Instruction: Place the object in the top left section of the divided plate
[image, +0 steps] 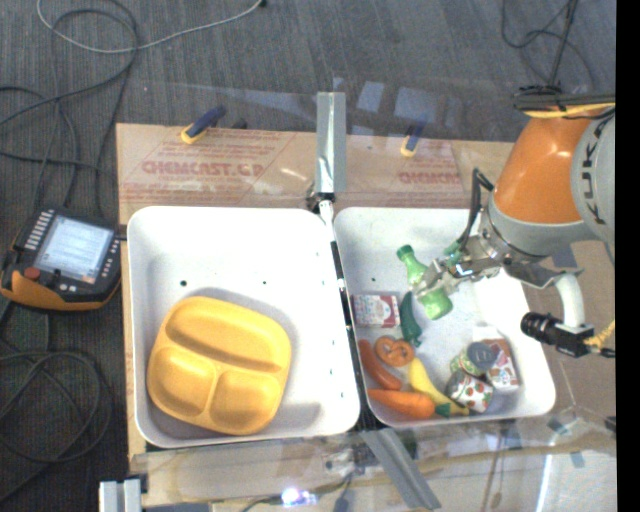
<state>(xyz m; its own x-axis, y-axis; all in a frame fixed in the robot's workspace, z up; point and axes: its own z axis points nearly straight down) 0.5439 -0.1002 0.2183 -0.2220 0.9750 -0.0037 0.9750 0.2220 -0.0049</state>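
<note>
Two bins (140, 250) sat side by side: the gripper (447, 275) hung over the right one, pinching a green bottle (424, 285) between its fingers, presumably for carrying to the yellow divided plate (220, 362) waiting in the left.

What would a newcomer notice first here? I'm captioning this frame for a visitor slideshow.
Probably the yellow divided plate, sitting in the left bin. Next, the grey and orange arm reaching in from the right, its gripper at a green bottle above the right bin, which holds a jumble of toy food near its front.
</note>
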